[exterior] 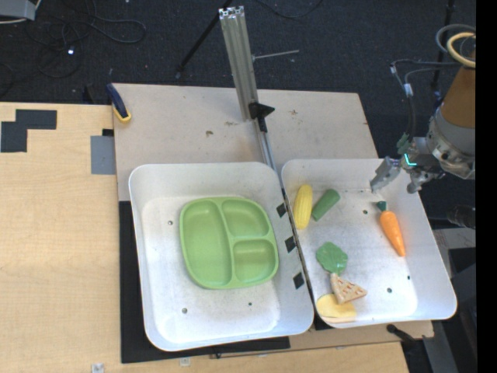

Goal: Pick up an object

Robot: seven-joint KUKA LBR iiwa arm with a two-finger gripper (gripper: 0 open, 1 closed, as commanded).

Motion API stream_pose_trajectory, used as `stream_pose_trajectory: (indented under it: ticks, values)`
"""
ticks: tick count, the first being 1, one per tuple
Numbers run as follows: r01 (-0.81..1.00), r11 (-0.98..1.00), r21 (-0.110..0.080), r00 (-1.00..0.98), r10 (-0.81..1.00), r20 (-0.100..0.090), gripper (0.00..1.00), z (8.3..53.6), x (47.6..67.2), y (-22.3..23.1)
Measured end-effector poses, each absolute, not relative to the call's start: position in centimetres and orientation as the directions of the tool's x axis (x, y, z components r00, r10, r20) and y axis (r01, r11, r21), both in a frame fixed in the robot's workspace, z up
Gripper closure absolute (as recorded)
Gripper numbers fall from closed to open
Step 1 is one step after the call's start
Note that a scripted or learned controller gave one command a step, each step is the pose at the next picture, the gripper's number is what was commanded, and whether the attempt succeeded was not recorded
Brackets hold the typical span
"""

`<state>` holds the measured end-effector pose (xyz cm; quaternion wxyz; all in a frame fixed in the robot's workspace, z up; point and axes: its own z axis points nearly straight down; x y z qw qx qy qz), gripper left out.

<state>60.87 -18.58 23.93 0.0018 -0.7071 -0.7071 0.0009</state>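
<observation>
On the pale worktop (326, 119) sit two shallow white bins. The left bin (155, 301) holds a glossy green plastic tray (228, 242), rounded and split into three compartments. The right bin (427, 286) holds a ribbed yellow corn cob (302, 205) touching a smooth green pickle (324, 203), a knobbly broccoli piece (332, 256), a tan holed wedge (348, 290) overlapping a yellow slice (335, 310), and a tapered orange carrot (392, 231). The jaws (401, 173) hang spread over the bin's far right rim, pinching nothing, above the carrot.
</observation>
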Motion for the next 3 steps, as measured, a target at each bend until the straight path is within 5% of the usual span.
stream_pose_trajectory:
  ticks: [1,3]
  values:
    - [1.000,0.000,-0.002,0.000,1.000,0.001,0.00,24.0,60.9,-18.6]
    - [1.000,0.000,-0.008,0.000,1.000,0.002,0.00,11.9,59.4,-18.7]
